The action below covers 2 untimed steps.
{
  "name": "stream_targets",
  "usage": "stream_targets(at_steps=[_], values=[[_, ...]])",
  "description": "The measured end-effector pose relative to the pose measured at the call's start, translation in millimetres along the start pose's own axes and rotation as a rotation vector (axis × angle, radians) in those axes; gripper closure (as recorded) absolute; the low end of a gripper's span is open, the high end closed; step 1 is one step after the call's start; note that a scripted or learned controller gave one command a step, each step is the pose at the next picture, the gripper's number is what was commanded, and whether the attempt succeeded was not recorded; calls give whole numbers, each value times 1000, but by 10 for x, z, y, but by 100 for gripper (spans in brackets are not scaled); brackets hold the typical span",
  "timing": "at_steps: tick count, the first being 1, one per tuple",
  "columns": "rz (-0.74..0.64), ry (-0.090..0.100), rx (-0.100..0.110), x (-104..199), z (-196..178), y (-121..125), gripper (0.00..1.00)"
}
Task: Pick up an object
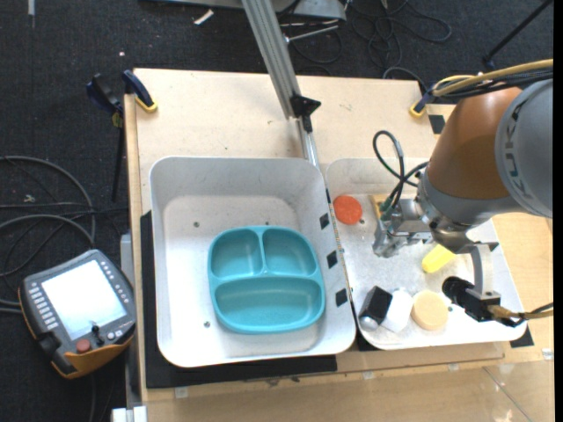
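The left bin (176, 236) offers open floor all around the teal divided plate (264, 280), which sits in its middle toward the near wall; the widest bare stretch lies beyond the plate. The right bin (369, 170) is crowded: the arm (493, 161) covers its far right part, and the end effector (387, 240) hangs over its centre. Near the end effector lie an orange ball (348, 209), a yellow piece (437, 258), and, along the near wall, a black block (376, 306), a white block (398, 310) and a tan disc (430, 310) close together.

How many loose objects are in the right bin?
4 visible: orange ball near its left wall; yellow piece beside the arm; black-and-white block and cream disc at the front. The arm may hide more.
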<state>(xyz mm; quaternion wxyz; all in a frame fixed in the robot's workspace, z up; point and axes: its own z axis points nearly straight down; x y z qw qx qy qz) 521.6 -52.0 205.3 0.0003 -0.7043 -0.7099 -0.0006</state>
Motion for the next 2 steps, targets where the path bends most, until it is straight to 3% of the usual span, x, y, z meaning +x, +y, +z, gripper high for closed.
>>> stream_targets(at_steps=[2], values=[[-1, 1, -1, 1122, -288, 322, 100]])
